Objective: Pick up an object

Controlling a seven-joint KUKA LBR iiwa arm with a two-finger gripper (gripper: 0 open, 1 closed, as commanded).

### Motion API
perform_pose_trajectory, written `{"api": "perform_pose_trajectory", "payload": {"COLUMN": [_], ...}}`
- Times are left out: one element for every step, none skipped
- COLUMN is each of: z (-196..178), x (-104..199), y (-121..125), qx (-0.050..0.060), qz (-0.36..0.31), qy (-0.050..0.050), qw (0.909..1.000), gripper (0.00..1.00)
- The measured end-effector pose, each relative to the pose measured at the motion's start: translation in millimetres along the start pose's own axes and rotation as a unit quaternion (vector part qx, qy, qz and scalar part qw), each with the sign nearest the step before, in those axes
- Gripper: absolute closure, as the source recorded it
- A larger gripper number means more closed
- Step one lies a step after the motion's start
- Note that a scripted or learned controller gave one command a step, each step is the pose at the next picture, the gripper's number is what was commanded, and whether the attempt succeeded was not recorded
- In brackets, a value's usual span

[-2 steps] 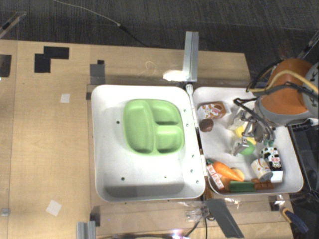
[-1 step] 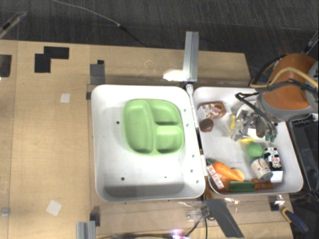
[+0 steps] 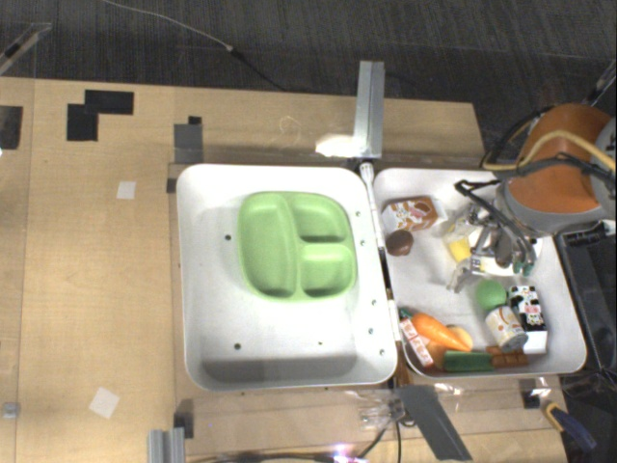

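Observation:
My gripper [image 3: 479,257] hangs low over the middle of the right bin [image 3: 569,355], under the orange-banded wrist [image 3: 551,189]. A small yellow object [image 3: 459,250] lies right at its left side, touching or nearly so. A green ball [image 3: 492,293] sits just below the gripper. Around it lie a brown packet [image 3: 411,213], a dark brown round piece [image 3: 398,243], a carrot [image 3: 443,333], a can [image 3: 504,325] and a black-and-white carton [image 3: 527,308]. I see nothing lifted off the bin floor.
The left bin [image 3: 207,336] holds a green divided plate [image 3: 294,244]. A green cucumber-like stick [image 3: 469,360] and a red-and-white packet [image 3: 415,340] lie along the right bin's front wall. A metal post [image 3: 370,109] stands behind the bins' shared edge.

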State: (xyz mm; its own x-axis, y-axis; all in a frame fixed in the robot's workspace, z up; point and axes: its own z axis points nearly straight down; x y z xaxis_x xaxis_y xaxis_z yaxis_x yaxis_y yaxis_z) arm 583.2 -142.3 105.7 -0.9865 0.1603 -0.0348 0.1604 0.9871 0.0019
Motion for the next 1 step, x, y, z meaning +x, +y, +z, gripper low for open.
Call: {"api": "perform_pose_trajectory", "payload": {"z": [15.5], "x": [-1.1], "y": [2.6], "qx": [0.000], "qz": [0.040], "qy": [0.010], "qw": [0.9991], "gripper": [0.00]}}
